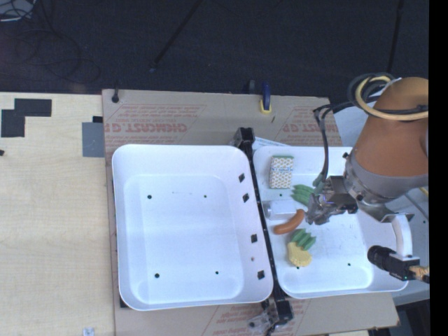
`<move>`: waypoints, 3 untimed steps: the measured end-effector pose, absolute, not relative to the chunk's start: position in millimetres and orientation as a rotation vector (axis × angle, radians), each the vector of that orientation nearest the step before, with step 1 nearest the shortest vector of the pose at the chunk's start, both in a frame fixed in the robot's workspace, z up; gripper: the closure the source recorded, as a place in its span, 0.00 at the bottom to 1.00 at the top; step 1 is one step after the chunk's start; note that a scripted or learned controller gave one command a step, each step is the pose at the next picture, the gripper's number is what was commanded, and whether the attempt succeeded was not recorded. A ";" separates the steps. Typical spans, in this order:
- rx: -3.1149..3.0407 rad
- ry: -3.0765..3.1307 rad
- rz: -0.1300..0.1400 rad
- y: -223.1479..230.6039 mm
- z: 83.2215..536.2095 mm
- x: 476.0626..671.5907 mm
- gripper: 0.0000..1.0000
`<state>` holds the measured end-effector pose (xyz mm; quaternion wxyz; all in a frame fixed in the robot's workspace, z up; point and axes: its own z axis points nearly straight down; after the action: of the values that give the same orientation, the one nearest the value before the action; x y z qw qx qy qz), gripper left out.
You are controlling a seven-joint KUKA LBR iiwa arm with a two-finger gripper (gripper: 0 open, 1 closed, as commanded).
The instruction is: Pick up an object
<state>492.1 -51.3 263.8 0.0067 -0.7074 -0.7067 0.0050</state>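
Note:
The right bin (336, 271) holds a small checked white-green box (281, 171) at its back left, a green leafy piece (303, 193), an orange sausage-like item (289, 222) and a yellow piece with a green top (299, 249). My gripper (316, 212) hangs low over the middle of this bin, just right of the orange item and below the green piece. Nothing shows between its dark fingers, and their spread is hard to read.
The left bin (133, 208) lies beside it, split off by a black divider rail (253, 208). A blue-yellow clamp (266, 100) sits at the board's back edge. The arm's orange-grey body (392, 142) covers the right bin's far right side.

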 end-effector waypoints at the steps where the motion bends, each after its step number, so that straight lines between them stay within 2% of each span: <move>1: -2.221 -2.229 -0.007 -31.9 337.7 538.2 1.00; 2: -2.210 -2.216 0.014 6.2 270.2 472.3 1.00; 3: -2.220 -2.225 -0.005 28.2 343.0 485.3 1.00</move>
<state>485.3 28.2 343.0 -0.0009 -0.7063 -0.7079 -0.0016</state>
